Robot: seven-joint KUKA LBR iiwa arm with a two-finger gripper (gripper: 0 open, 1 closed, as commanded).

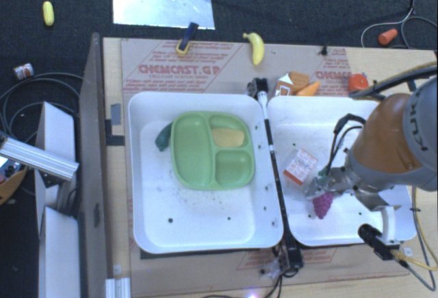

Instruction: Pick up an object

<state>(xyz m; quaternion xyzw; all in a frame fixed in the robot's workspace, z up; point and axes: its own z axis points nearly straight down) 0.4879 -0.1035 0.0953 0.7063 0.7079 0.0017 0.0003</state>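
In the right bin [294,127], my gripper [317,186] hangs low over the floor, at the end of the grey arm with the orange band [383,135] that comes in from the right. A purple bunch of toy grapes [322,205] lies just below and in front of the gripper, touching or nearly touching it. A small orange and white carton [300,166] lies tilted just left of the gripper. The left bin [147,221] holds a green divided plate [209,159] with a yellow piece [228,135] in one compartment. A dark green item [163,137] rests against the plate's left edge.
Beyond the bins on the bench lie a yellow banana [256,48], orange food pieces [301,84], a red item [357,82] and a yellow and blue tool [185,40]. A black and white rod [267,132] runs along the rim between the bins. Cables trail at the right.
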